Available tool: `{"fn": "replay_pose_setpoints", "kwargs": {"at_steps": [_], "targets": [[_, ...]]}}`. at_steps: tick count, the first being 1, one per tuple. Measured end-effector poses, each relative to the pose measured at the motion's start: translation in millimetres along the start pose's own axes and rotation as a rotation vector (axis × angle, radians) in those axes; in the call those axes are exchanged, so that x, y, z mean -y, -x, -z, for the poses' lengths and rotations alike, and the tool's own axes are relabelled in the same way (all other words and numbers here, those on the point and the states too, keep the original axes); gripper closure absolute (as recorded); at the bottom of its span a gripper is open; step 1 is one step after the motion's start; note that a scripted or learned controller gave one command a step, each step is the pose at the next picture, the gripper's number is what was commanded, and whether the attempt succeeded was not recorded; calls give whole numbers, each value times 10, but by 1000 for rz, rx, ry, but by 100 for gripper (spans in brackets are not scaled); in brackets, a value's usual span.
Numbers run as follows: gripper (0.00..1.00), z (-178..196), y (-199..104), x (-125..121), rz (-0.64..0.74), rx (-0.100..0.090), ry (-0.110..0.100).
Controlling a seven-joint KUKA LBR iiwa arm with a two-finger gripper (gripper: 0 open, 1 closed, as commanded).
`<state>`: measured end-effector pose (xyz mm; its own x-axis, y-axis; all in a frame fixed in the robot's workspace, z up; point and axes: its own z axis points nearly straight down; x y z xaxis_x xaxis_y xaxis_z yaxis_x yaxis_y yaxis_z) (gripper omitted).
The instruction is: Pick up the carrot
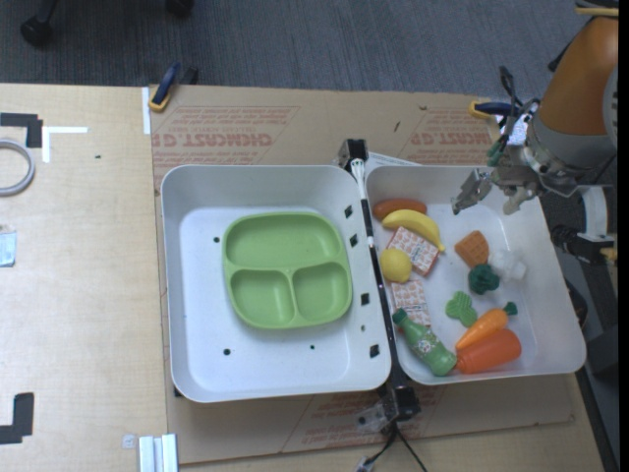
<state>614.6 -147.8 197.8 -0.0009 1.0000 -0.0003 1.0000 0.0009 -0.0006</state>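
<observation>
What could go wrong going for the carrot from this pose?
1. The orange toy carrot with a green top lies against a larger orange-red piece of nearly the same colour; a grasp could land on the wrong one.
2. A green leafy toy and a dark green broccoli piece sit close by and may get knocked or pinched.
3. The gripper hangs at the right white bin's far end, the carrot near its front wall, so there is little room there.

Even, bright overhead light is noted. Soft shadows are cast inside the white bins (187,293). Focus is slightly soft throughout; the floor at twelve o'clock is rendered dimmer.
</observation>
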Motion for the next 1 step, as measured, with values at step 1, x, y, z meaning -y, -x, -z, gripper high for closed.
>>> {"fn": "replay_pose_setpoints", "kwargs": {"at_steps": [1], "targets": [[0, -723, -494, 747, -378, -1, -2]]}}
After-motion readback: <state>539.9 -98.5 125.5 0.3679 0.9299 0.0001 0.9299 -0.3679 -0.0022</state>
